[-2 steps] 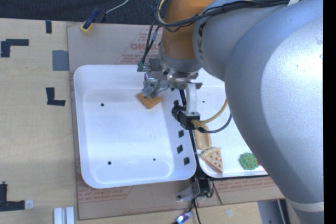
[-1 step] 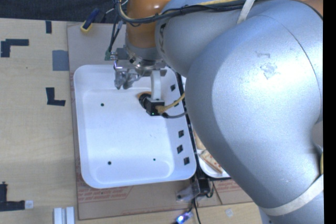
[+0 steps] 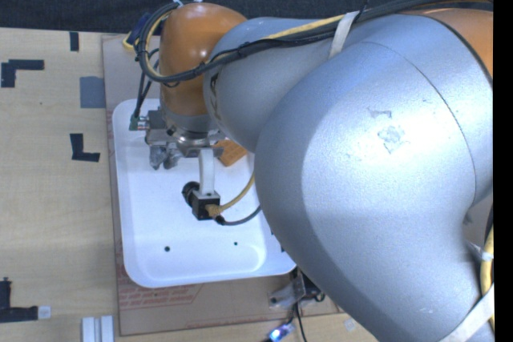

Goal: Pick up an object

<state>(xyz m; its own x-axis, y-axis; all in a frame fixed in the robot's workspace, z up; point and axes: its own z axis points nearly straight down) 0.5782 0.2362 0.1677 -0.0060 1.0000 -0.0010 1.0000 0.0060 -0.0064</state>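
Mostly, the grey arm (image 3: 377, 172) takes up the right side of the camera view, its broad rounded link hanging over the white bin (image 3: 160, 252) and hiding that bin's right part. Above the wrist sits the orange band (image 3: 192, 52), wrapped with dark and yellow cables (image 3: 172, 76). Below it the gripper (image 3: 164, 158) hangs low over the far half of the bin, a cluster of grey metal parts pointing down at the white floor. Whether it is open or closed cannot be told from this slant, and nothing can be seen held in it.

Just to the right of the gripper lies the orange object (image 3: 233, 152). Only a small corner of it shows: a flat-looking, orange-tan piece with a straight edge and an angled tip, warm against the white of the bin. The rest is covered by the arm, so its full shape cannot be made out, nor whether it touches the gripper.

A pale stem drops from the wrist to a small black part (image 3: 200, 201) near the middle of the bin, with a yellow cable curling away from it. Two tiny dark dots (image 3: 167, 248) mark the bin floor nearer the camera. The tan tabletop (image 3: 48, 212) spreads to the left, with black angular marks (image 3: 82, 150) on it.
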